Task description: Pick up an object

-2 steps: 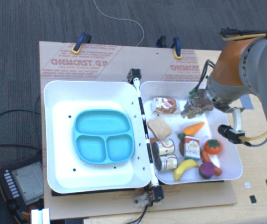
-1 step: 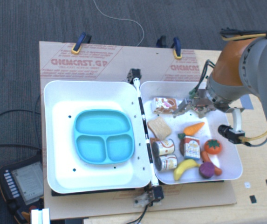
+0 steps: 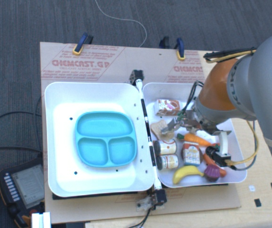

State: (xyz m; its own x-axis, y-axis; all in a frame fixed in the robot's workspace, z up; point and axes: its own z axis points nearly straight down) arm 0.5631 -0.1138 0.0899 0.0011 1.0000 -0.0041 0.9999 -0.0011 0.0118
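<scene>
Metal fingers of the pincer [image 3: 174, 125] hang low over the middle of the right-hand bin [image 3: 239, 174], and whether they stand wide or narrow cannot be told from this angle; nothing shows between them. Just beside the tips lie a tan, bread-like piece [image 3: 159, 127] and, toward the bin's far edge, a red-and-white packet [image 3: 167, 107]; either could be the thing to lift. The risk comes from the crowding. A carrot [image 3: 197, 139] sits touching the arm's wrist side, two small jars [image 3: 167, 155] lie toward the bin's left wall, a small carton [image 3: 191, 154] rests between them and the carrot, and a banana [image 3: 187, 174] and a purple piece [image 3: 212, 173] fill the near right corner. A closing grip here would likely nudge a neighbour, pinch two items at once, or slip off the flat packet. The left bin [image 3: 60, 99] holds a blue divided plate [image 3: 106, 138], well apart.
</scene>
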